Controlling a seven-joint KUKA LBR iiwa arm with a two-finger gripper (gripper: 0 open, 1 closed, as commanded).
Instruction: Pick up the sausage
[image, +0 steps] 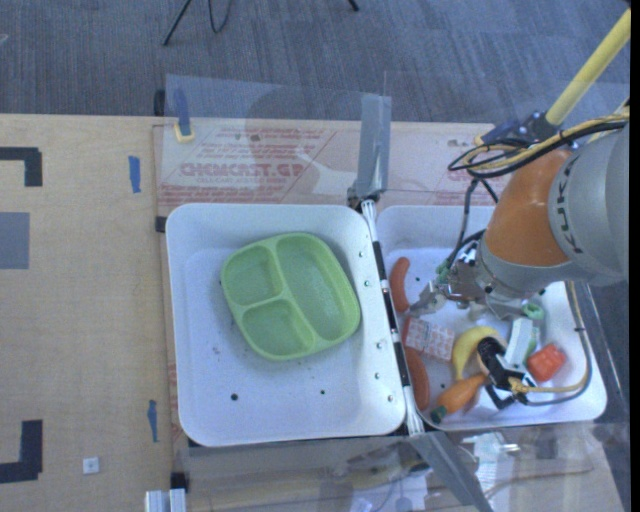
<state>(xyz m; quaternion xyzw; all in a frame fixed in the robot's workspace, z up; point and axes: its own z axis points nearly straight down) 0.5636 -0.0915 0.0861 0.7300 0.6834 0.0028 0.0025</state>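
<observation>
Hovering low over the right bin (590, 395), our gripper (447, 290) sits just beside the sausage (399, 283), a smooth reddish cylinder lying along the bin's left wall; we cannot tell how the end effector is set. We judge the arm is lined up there to reach it, since a second sausage (419, 378) lies nearer the front, beside a glossy yellow banana (468, 346) and an orange carrot (458, 396). Left, the green divided plate (291, 296) rests in the left bin (200, 400).

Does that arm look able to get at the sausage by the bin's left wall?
Probably yes. The sausage lies uncovered against the right bin's left wall, with the end effector just beside it. The wall may crowd the grip.
</observation>
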